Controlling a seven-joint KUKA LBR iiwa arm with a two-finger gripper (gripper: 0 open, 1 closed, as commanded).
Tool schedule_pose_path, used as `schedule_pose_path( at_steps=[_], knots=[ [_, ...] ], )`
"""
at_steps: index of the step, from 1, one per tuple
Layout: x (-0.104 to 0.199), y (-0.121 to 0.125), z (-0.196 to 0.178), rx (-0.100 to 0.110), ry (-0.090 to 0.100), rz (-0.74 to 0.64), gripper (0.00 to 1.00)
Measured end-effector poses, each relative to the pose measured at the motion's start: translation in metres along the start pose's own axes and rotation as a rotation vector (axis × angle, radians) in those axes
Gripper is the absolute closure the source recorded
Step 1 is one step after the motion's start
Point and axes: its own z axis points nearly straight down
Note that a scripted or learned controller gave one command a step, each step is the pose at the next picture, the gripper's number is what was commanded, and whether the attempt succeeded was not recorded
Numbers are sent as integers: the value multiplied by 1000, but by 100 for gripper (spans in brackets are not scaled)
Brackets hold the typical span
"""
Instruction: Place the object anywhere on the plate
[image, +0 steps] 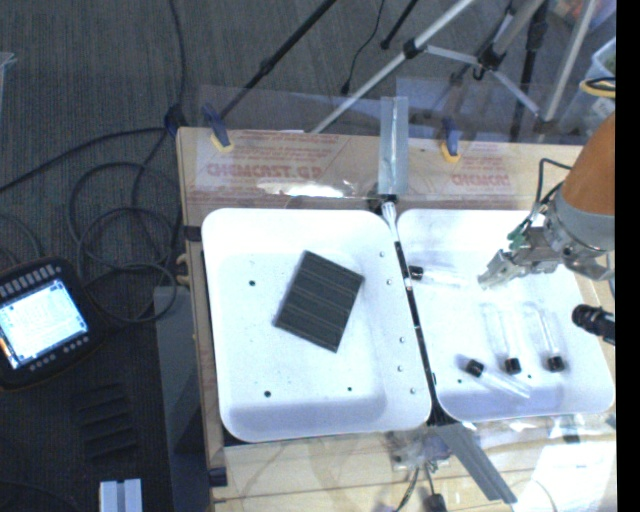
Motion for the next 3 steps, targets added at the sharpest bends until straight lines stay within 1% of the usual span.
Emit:
schedule_pose_path(
  at_steps=[1,2,3],
  knots=[
    [59,26,-73,0,0,186,100],
    [83,105,35,2,-3,279,100],
    [140,109,6,1,-2,351,100]
  ],
)
